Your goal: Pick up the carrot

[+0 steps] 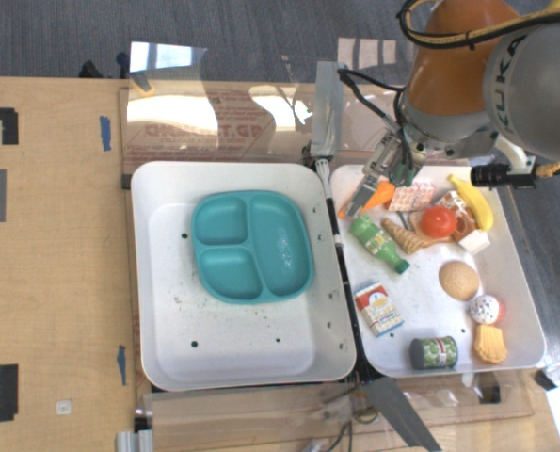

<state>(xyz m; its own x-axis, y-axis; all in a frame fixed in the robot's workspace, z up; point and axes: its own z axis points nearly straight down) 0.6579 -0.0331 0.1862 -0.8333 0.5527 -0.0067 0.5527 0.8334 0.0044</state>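
Scene evenly and brightly lit from overhead, with no deep shadow anywhere. Strong glare falls on the clear sheet (218, 116) behind the left bin (157, 281), whiting out patches of the printed cardboard beneath it. The teal divided plate (253, 246) carries a faint sheen along its ridges and casts only a thin, soft shadow on the bin floor. The orange band (458, 50) of the arm shows a broad, dull highlight. Focus is moderate: small items in the right bin (524, 328) appear soft-edged, their labels unreadable. Straight desk edges bow slightly toward the frame borders.
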